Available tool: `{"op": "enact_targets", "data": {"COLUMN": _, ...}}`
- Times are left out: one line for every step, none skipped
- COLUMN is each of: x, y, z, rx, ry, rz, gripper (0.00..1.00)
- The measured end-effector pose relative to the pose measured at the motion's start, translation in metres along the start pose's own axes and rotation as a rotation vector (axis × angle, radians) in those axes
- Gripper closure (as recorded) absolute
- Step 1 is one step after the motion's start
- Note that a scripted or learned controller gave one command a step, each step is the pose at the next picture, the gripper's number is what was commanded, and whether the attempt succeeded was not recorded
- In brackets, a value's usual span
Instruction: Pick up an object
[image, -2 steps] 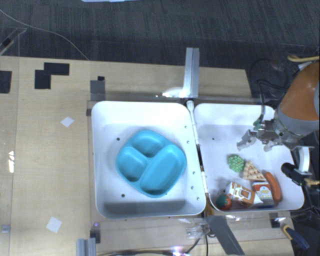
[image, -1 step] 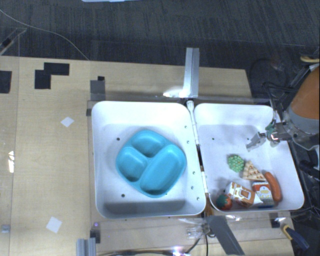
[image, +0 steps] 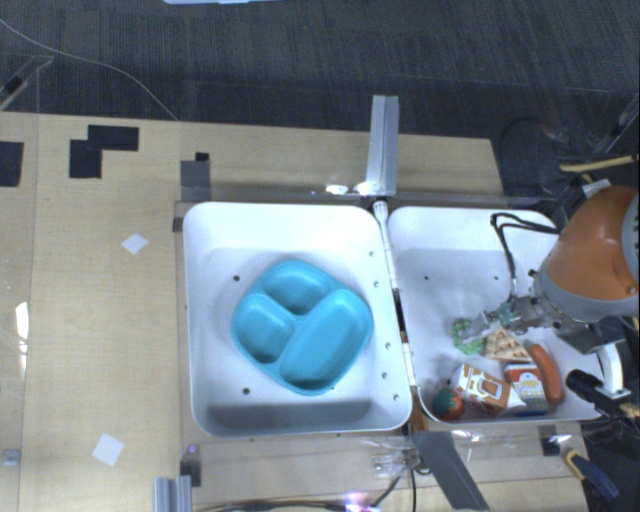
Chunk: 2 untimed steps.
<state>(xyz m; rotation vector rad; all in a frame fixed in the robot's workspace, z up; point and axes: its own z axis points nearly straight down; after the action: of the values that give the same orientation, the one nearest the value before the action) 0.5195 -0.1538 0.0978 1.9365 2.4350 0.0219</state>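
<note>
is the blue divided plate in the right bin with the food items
No, the blue divided plate lies in the left bin; the food items are in the right bin.

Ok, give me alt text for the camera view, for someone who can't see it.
A grey arm with an orange band reaches from the right into the right bin, its end effector low over a cluster of small food-like items in the near corner. The left bin holds a blue compartment tray.
</note>
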Motion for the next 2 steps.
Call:
{"op": "enact_targets", "data": {"x": 0.018, "y": 0.011, "z": 0.000, "rx": 0.000, "ry": -0.002, "rz": -0.087, "gripper": 0.00}}
{"op": "enact_targets", "data": {"x": 0.048, "y": 0.017, "z": -0.001, "rx": -0.004, "ry": -0.003, "rz": -0.335, "gripper": 0.00}}
